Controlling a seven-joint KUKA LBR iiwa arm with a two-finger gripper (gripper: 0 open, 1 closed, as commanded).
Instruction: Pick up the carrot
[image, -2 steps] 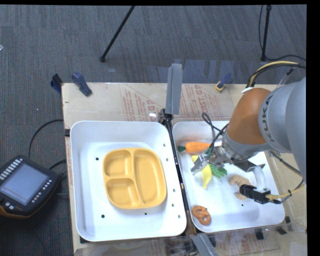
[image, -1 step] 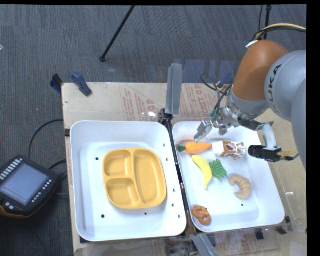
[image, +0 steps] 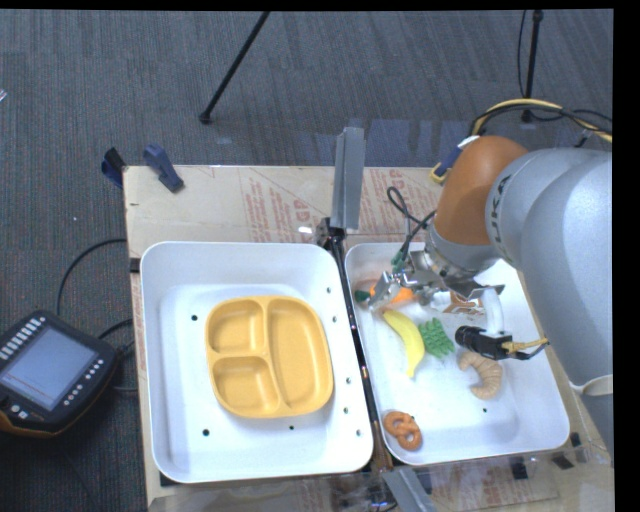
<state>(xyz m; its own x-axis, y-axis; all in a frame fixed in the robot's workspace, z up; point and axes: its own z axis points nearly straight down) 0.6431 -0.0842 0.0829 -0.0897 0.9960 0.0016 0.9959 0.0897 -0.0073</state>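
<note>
Arm: grey with an orange band above the wrist, reaching in from the right and bent down over the far left part of the right bin (image: 520, 425).
Gripper (image: 412, 285): low at the bin's far left corner, its metal end right at the carrot; whether it touches cannot be told.
Fingers: their spread cannot be told, since the wrist and bracket crowd that corner.
Carrot (image: 390, 293): a small orange piece with a green top, lying on the bin floor near the left wall, just beyond the banana's upper end.
Banana (image: 403, 338): yellow, lying lengthwise toward the bin's middle.
Green item (image: 436, 337): leafy, just right of the banana.
Other contents: a tan curved piece (image: 486, 375) at right; a pretzel (image: 404, 428) near the front left corner.
Left bin (image: 165, 300): holds a yellow divided plate (image: 268, 356).
Worktop (image: 240, 205): board surface carrying both bins.
Progress: approach appears complete; a secure grasp is not evident, and the carrot looks unlifted. Closing and raising remain.
</note>
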